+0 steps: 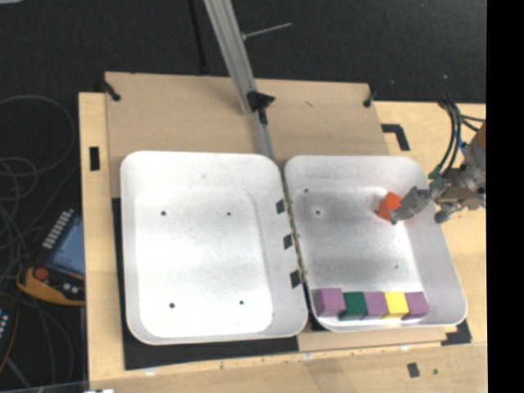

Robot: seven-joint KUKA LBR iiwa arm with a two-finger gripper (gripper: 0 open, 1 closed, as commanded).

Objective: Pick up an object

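An orange block [387,205] lies in the right bin [344,244], near its far right corner. My gripper [426,210] hangs at the right rim of that bin, with its two grey fingers apart and nothing between them. The left finger [408,205] is right beside the orange block, on the block's right side. Along the bin's front wall stands a row of blocks: purple [329,301], green [354,304], purple [375,303], yellow [396,303] and purple [416,303].
The left bin [205,244] lies beside the right one, joined by small clips [288,240]. A slanted metal pole [237,64] rises from behind the bins. Cables and a handheld pendant [57,256] lie off the bench to the left.
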